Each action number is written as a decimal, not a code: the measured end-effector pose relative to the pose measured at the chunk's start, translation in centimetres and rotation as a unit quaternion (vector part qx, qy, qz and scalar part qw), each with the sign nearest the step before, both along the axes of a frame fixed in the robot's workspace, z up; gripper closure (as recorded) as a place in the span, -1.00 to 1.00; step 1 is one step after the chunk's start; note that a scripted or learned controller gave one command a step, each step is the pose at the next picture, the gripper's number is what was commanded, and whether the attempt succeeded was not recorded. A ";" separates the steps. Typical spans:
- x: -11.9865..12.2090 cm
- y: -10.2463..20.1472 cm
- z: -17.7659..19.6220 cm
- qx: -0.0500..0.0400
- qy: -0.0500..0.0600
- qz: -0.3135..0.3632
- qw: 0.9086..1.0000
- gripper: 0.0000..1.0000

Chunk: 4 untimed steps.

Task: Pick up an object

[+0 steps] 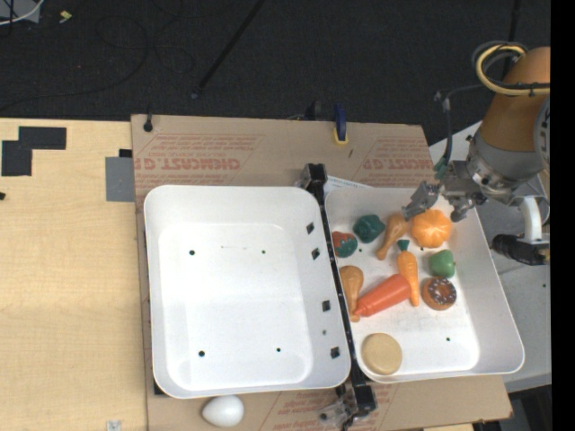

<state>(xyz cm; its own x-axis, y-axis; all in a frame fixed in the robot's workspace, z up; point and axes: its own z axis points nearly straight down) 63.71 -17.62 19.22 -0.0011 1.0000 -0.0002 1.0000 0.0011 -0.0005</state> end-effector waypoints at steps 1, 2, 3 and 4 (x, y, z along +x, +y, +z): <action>0.7 -1.7 -8.1 0.001 0.000 -0.002 1.000 -1.00; 0.7 -1.7 -8.5 -0.002 0.000 -0.002 1.000 -1.00; -6.3 2.3 -10.6 0.002 0.005 -0.002 1.000 -1.00; -4.5 7.9 -10.0 -0.012 -0.010 -0.003 1.000 -1.00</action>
